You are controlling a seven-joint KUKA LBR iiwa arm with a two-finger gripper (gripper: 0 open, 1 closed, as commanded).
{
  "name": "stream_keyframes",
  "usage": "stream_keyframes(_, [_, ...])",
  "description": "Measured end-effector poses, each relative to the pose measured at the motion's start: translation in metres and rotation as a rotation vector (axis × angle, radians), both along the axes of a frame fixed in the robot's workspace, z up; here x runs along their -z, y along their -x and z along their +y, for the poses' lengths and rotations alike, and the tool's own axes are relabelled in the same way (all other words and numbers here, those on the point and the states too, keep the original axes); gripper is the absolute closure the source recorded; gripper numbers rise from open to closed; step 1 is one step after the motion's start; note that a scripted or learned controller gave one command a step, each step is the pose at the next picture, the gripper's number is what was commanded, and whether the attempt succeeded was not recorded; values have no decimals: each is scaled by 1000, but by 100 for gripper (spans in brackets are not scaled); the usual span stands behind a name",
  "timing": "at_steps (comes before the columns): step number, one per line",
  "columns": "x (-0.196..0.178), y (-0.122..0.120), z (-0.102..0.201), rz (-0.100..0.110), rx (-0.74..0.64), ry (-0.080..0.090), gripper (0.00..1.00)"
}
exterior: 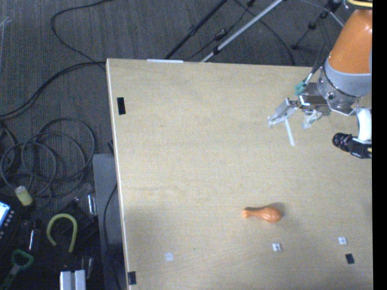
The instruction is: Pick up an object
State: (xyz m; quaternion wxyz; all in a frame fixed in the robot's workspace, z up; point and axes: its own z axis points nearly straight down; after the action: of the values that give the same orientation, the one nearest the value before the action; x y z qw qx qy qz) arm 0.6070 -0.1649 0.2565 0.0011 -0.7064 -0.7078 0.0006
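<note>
One orange pear-shaped object (263,213) lies on the desk (199,150), untouched. The pincer (294,121) hangs released and holding nothing, well apart from it toward the far right. Approach, descent, grasp and lift all remain.
</note>
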Motion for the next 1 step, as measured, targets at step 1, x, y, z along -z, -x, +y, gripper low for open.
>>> stream_keyframes(1, [99, -54, -30, 0, -51, 4, 0])
